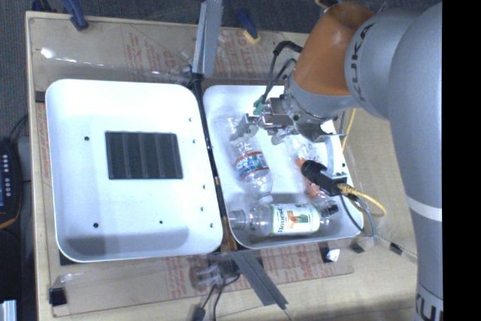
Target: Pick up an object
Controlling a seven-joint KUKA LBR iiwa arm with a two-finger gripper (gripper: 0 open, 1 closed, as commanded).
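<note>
The arm (391, 49), nearest the camera, reaches in from the right over the right bin (225, 105). Its gripper (259, 120) hangs low over the far half of that bin, beside the neck of a clear water bottle (250, 162) that lies lengthwise in the middle. Whether the gripper grips anything, I cannot tell. A second bottle (285, 220), with a green and orange label, lies along the near wall. The left bin (75, 109) shows a dark grille (143, 155).
</note>
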